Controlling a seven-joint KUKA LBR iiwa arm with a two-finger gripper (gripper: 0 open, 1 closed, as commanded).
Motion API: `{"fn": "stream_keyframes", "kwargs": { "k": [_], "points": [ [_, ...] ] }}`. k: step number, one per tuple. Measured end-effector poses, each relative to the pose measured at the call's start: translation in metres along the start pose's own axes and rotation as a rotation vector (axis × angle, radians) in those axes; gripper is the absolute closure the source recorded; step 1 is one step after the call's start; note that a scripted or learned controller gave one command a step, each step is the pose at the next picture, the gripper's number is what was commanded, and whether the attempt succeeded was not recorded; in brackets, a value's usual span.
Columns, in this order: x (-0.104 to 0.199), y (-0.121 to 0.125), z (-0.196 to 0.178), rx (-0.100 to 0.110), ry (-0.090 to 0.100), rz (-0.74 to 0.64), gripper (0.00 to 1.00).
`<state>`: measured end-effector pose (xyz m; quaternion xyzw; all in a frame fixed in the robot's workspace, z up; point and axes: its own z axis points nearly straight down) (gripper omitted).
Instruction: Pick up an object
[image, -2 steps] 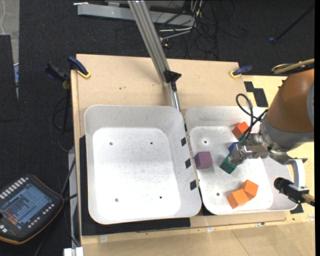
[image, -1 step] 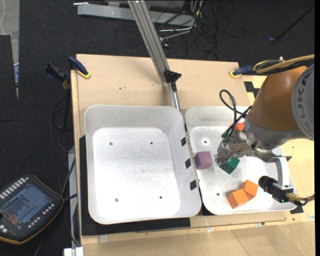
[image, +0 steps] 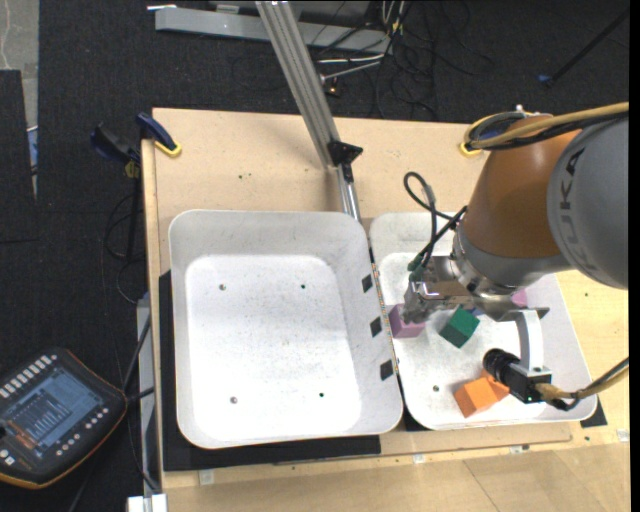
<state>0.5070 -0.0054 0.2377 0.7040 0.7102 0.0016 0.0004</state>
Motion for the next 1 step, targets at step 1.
{"fn": "stream_keyframes", "kwargs": {
  "k": [1],
  "points": [
    [0.0646,-0.0028,-0.0014,0.002,0.0,-0.001,1.0]
  ]
}}
